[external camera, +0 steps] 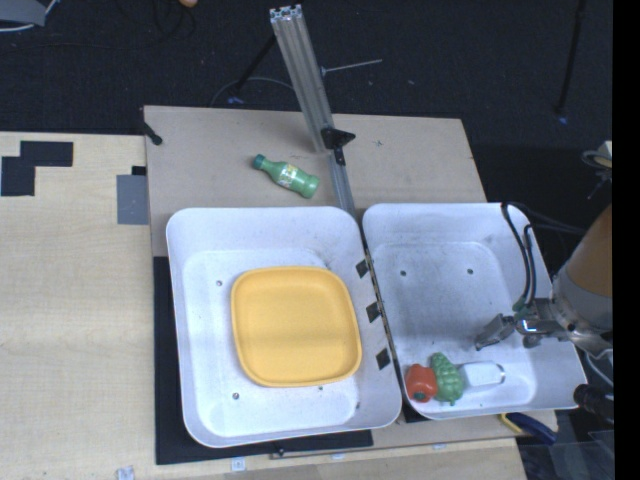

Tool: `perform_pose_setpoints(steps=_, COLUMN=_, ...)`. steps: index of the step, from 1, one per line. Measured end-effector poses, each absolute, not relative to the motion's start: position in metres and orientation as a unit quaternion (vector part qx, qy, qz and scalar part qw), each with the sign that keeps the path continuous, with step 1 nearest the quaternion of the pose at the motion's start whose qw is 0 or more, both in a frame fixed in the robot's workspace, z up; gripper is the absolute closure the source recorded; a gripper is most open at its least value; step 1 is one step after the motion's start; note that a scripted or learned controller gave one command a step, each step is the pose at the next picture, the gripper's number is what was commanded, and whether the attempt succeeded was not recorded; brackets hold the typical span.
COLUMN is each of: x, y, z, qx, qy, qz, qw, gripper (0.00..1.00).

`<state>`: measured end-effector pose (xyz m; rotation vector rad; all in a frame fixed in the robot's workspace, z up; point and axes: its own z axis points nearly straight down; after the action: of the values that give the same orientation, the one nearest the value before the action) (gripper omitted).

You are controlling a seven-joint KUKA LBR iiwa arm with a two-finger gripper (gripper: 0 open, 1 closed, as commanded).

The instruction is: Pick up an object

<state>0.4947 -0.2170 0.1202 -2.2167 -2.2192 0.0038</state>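
Two shallow white plastic bins side by side on a tan bench, seen from above at a slant; landmark throughout = right-hand white bin (450, 230). Inside it, near front wall: small red pepper-like toy (421, 382), touching a knobbly green toy (447, 378) just to its right, then a small flat white piece (484, 374) just beside that; all three bunched in the front corner, probably slid there against the bin's sloped wall. Rest of that bin's floor bare, scuffed grey. Grey two-finger gripper (492, 332) reaching in over the bin's right rim, low, pointing left, w/ black cable looped behind; sits above & slightly right of the toy cluster, apart from it. Nothing seen between the fingers; whether spread or closed, cannot tell at this res. Judged as an approach w/ no pick made yet; toys still on bin floor. Left of landmark: second white bin (200, 238) w/ a rounded-square yellow plastic plate (296, 325) lying flat in its middle. Behind landmark, on bare bench: small green plastic bottle (286, 175) on its side, out of the bins; slanted metal rail (308, 68) rising nearby, prob. a fixture mount.
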Motion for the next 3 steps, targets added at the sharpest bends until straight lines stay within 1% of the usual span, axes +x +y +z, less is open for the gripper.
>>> perform_pose_setpoints(steps=1, x=0.495, y=-0.216, z=0.091, qx=-0.707, qy=-0.708, qz=0.0001, qw=0.000, gripper=0.00)
perform_pose_setpoints(steps=2, x=0.495, y=-0.218, z=0.102, qx=-0.707, qy=-0.707, qz=-0.0005, qw=-0.001, gripper=1.00)
perform_pose_setpoints(steps=3, x=0.490, y=-0.210, z=0.151, qx=-0.707, qy=-0.707, qz=-0.0008, qw=-0.002, gripper=1.00)
